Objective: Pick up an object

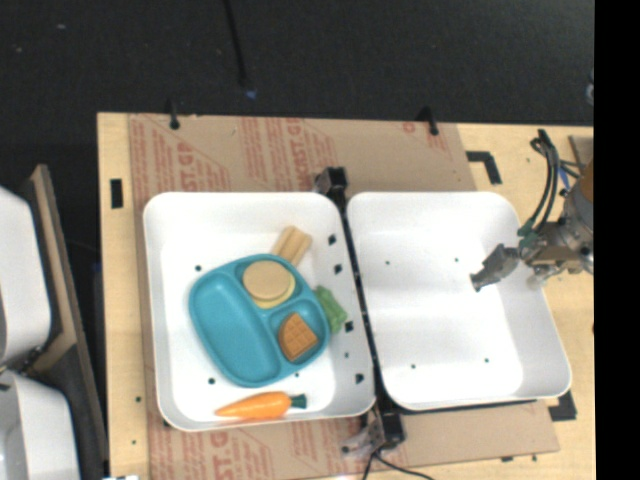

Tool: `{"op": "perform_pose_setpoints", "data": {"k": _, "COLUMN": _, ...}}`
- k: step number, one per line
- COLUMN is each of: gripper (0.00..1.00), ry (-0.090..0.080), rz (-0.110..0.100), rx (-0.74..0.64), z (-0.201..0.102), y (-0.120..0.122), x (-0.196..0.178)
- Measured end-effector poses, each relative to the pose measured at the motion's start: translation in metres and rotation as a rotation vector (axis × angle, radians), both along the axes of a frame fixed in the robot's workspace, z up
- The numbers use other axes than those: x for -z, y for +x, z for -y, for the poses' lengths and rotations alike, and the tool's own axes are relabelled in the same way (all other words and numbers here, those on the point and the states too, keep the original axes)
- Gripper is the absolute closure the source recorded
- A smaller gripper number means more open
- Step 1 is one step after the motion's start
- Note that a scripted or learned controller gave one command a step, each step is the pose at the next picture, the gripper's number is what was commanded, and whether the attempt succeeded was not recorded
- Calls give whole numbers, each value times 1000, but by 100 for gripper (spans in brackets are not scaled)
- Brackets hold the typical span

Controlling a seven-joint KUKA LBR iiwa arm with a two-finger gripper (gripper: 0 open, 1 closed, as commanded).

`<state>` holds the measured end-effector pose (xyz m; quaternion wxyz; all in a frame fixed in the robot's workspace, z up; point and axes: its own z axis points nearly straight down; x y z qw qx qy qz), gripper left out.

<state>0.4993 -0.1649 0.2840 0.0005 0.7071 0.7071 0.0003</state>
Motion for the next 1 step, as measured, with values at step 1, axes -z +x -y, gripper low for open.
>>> {"op": "perform_pose_setpoints", "data": {"k": 1, "gripper": 0, "ry": 2, "rz": -11, "rx": 2, "z": 31, "y": 33, "x": 121}}
